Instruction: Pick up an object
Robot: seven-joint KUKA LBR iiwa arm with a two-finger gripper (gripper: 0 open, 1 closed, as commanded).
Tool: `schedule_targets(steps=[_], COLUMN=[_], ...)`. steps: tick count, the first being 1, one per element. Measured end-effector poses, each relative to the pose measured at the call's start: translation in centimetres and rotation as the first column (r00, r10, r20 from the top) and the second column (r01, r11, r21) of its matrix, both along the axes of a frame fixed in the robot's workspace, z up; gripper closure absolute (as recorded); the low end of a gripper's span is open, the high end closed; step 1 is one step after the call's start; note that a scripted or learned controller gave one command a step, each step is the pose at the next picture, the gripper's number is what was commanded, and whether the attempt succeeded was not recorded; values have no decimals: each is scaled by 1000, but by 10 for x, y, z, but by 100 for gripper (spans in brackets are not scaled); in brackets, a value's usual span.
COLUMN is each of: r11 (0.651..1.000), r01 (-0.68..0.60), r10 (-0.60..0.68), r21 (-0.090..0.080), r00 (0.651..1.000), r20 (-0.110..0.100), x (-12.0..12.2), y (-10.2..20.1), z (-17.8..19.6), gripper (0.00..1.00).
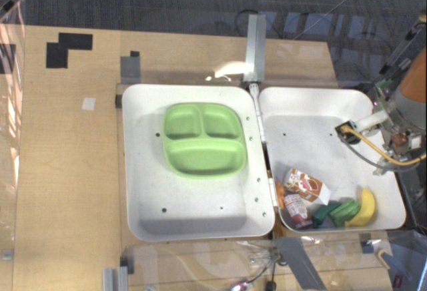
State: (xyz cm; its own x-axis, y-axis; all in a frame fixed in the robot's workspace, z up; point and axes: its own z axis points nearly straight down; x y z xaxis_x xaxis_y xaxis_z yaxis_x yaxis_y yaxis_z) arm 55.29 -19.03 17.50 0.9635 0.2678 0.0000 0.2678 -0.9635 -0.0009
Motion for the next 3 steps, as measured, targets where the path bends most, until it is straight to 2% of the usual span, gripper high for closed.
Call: schedule_targets(steps=[1, 2, 3], r11=[1000, 999, 1000], r01=[14, 51, 20], r10=[-14, -51, -20], r21=[0, 0, 1], r00=[1000, 999, 1000], r20=[1, -1, -2], x=[66, 0, 22], y=[52, -11, 5], z=[30, 51, -12], gripper=[0, 0, 0])
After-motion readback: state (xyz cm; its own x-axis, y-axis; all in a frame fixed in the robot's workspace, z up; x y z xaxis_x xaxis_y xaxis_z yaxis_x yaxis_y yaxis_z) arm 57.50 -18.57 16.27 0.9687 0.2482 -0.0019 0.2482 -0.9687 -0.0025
